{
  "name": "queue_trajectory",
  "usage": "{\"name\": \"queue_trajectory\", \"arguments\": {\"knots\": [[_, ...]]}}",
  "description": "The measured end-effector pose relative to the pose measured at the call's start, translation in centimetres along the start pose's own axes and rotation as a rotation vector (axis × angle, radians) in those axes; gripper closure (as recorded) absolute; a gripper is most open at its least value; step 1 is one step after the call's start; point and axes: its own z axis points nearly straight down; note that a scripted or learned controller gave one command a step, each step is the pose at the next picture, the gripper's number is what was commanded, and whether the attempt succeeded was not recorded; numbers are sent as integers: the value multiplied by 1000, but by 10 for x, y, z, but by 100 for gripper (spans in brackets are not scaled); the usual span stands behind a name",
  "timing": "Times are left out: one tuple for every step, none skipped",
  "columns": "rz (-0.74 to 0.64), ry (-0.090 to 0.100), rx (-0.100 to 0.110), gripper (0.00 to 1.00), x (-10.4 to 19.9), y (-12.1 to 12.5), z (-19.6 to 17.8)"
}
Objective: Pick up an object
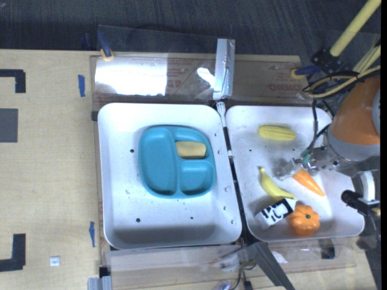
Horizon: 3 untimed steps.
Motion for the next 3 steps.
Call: {"name": "queue_trajectory", "arguments": {"knots": [[92,22,2,0,-35,18,-2],[91,6,-7,100,-39,19,-12],[92,-4,-7,100,-53,46,-130]]}}
